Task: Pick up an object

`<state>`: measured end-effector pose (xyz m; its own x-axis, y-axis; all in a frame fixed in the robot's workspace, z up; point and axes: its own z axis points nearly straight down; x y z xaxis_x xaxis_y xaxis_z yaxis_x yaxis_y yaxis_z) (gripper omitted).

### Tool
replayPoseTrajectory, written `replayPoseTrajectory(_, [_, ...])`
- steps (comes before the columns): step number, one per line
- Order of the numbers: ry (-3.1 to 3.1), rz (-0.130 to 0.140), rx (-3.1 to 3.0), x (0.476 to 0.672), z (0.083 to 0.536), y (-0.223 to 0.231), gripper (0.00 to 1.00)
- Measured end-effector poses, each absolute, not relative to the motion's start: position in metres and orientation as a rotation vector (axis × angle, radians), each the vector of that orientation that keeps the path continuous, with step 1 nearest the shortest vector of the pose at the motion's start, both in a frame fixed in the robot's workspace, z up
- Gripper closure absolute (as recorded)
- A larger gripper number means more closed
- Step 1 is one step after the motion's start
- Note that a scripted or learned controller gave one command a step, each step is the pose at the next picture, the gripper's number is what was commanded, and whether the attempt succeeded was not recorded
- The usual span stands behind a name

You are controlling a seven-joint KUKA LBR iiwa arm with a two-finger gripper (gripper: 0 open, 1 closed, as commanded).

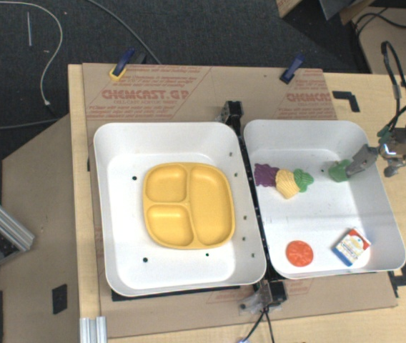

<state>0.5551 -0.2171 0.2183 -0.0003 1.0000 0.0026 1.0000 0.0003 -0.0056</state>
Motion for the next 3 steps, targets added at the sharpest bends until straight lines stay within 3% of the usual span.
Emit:
replayPoseTrajectory(2, [-2.217,0.002,-2.217,0.546,0.113,-0.217,0.0])
replayPoseTrajectory(3, [-2.223,-0.003,-2.221,0.548,0.128,-0.218,1.0])
